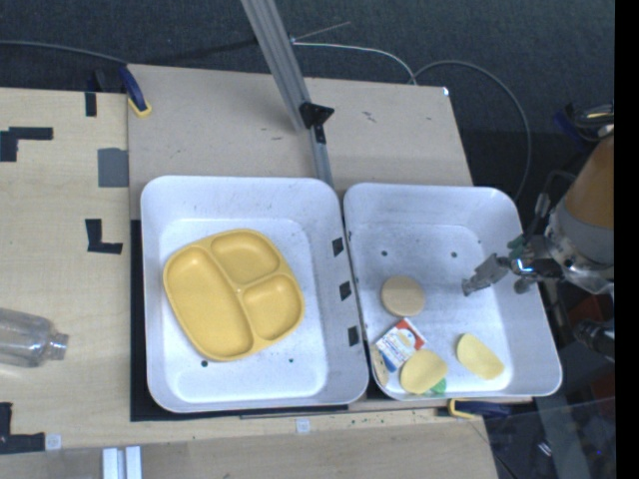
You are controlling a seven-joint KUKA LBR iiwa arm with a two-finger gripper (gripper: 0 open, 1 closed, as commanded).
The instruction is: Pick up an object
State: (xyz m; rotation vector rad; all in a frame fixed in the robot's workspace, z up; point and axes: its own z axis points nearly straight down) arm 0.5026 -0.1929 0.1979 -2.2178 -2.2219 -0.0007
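We've got the claw [496, 271] hovering over the right bin [439, 208], nothing in it. Below sit a tan disc [403, 294], two yellow pieces [480, 356] and a packet [395, 346]. The left bin [180, 193] holds a yellow divided plate [233, 292].

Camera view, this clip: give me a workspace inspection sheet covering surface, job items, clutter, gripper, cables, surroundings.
Surface: bench bearing left bin and right bin.
Job's things: round tan disc, two yellow pieces and a small packet in the right bin.
Clutter: yellow divided plate in the left bin; clear bottle on the bench.
Gripper: gripper over the right bin's right side, nothing between its fingers.
Cables: thin cable behind the bins.
Surroundings: metal pole, dark floor.
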